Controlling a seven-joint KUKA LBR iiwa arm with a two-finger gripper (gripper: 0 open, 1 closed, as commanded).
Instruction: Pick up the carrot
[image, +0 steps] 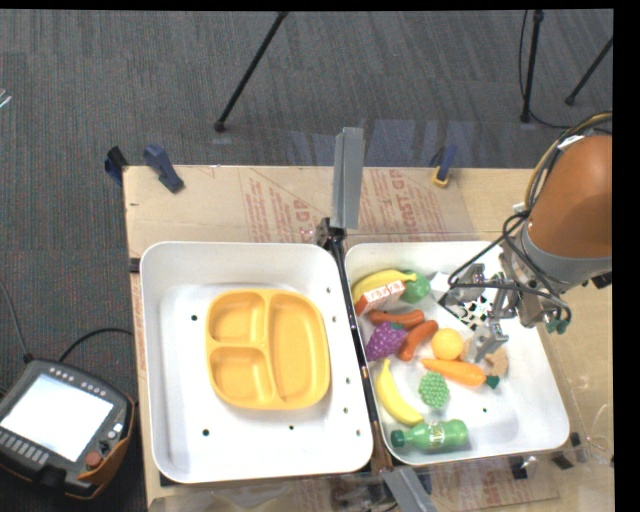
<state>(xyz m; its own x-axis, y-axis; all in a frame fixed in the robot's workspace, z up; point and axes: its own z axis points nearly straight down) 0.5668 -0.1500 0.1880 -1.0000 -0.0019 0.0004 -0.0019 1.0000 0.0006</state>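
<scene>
Nearest the camera in the right bin (540, 420) lies a green bottle (432, 435) on its side, with a banana (395, 395) and a green bumpy fruit (433, 389) just beyond. The carrot (455, 372) lies flat mid-bin, its tip toward an orange ball (447, 344). The gripper (487, 345) hangs just beside the carrot's thick end, and that end is partly covered by it. I cannot tell whether it is open or closed, since its metal parts blur together. Farther back sit purple grapes (385, 341), two more carrot-like pieces (408, 328) and a second banana (383, 281). The left bin (180, 290) carries a yellow divided tray (268, 348).
</scene>
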